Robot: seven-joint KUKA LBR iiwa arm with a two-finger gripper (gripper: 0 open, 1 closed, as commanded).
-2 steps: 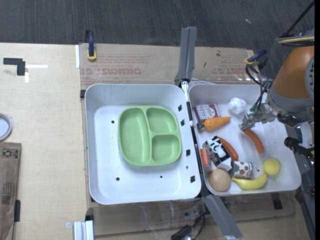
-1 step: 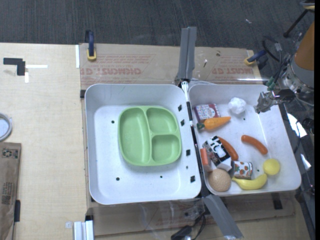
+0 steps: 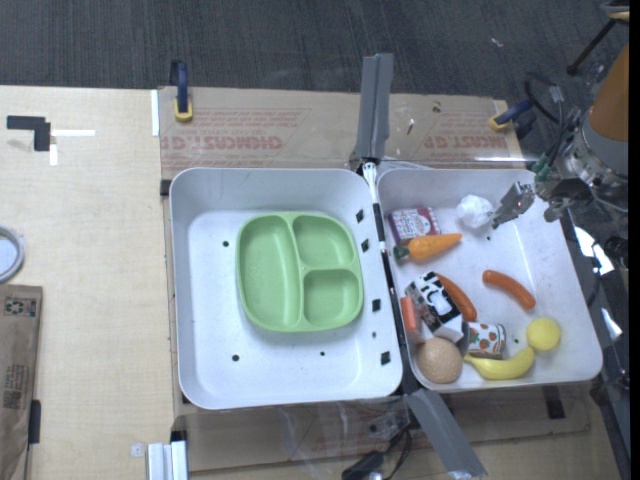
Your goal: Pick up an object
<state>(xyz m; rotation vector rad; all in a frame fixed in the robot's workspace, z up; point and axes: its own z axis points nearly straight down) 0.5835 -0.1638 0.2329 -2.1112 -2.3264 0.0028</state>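
The gripper [image 3: 512, 204] hovers over the right bin [image 3: 578, 298]'s upper edge beside a crumpled white wad [image 3: 474, 208]; its claw's state cannot be told. Below lie a tapered carrot [image 3: 432, 247], glossy sausage [image 3: 508, 287], curved banana [image 3: 503, 365], round lemon [image 3: 543, 334] and smooth egg [image 3: 439, 360]. A moulded green divided plate [image 3: 299, 270] fills the left bin [image 3: 200, 368].

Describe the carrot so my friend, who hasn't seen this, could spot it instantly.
Find the right-hand white bin, the one crowded with toy food. Near its upper left lies the carrot, just below a small dark red carton. It alone is orange, tapers to a point and has a green stub.
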